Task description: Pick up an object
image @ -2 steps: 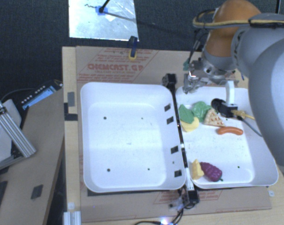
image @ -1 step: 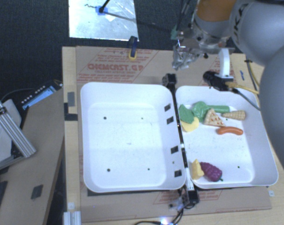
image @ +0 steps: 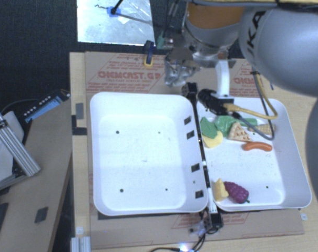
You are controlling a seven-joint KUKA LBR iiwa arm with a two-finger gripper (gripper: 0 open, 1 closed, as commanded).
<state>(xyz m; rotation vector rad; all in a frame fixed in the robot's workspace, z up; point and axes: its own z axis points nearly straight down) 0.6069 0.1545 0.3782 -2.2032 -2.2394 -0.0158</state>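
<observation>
While the gripper [image: 178, 77] hangs by the far rim, whether wide or closed I cannot tell, nothing seems picked; grapes [image: 236, 191] and sausage [image: 257, 146] lie in the right bin [image: 285, 177].

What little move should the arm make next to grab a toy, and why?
Probably shift the gripper over the right bin and lower toward the green toy: it hangs by the bins' far rim, and the toys lie in that bin.

fixed overhead | slanted down | frames left bin [image: 143, 156], right bin [image: 279, 167]
</observation>
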